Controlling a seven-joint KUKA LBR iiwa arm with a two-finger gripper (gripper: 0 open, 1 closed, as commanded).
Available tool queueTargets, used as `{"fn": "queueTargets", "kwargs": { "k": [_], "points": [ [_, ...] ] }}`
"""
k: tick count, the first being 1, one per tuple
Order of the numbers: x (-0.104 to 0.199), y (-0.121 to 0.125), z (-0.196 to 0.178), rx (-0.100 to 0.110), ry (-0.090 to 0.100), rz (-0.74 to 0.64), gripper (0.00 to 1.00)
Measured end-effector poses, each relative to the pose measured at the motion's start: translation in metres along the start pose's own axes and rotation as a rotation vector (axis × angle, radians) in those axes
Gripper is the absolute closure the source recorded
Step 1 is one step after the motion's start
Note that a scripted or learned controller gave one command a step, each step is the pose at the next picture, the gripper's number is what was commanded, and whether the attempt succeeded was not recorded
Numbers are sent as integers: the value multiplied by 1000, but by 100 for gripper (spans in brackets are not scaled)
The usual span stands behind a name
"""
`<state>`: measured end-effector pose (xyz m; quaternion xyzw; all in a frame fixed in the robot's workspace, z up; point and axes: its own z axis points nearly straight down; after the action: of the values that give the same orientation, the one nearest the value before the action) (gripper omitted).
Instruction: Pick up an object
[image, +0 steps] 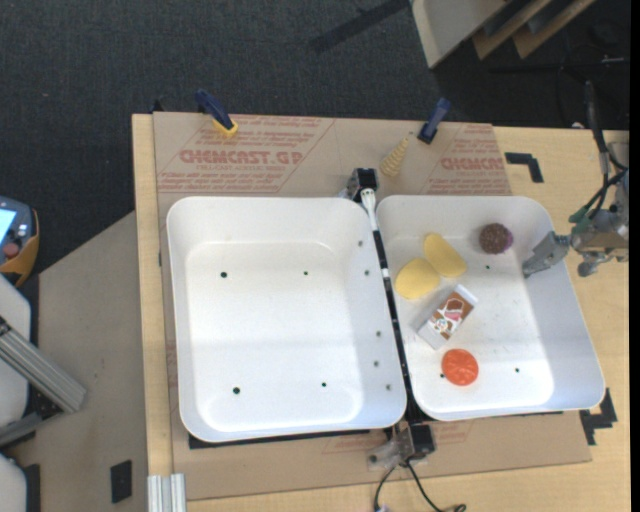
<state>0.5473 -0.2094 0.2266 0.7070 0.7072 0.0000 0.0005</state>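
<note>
The right bin (560, 345) holds a dark maroon ball (494, 238) near its back. Two yellow lumps (444, 254) (416, 279) lie side by side close to the bin's left wall. In front of them a small printed packet (447, 315) lies flat, and an orange disc (460, 367) sits nearer the front. My gripper (538, 258) reaches in over the right bin's right rim, low, a short way right of the maroon ball and apart from it. Nothing shows in its grasp.
The left bin (200, 300) stands beside the right one, their rims meeting at a black divider (385, 290). Both rest on a brown cardboard sheet (270, 150) held by blue clamps (216, 112) (434, 120). Cables (605, 190) hang by the arm at the right.
</note>
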Motion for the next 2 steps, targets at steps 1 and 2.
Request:
{"fn": "queueTargets", "kwargs": {
  "k": [1,2],
  "points": [
    [104,-18,61,10,8,-9,0],
    [93,-24,120,-16,1,-3,0]
  ]
}}
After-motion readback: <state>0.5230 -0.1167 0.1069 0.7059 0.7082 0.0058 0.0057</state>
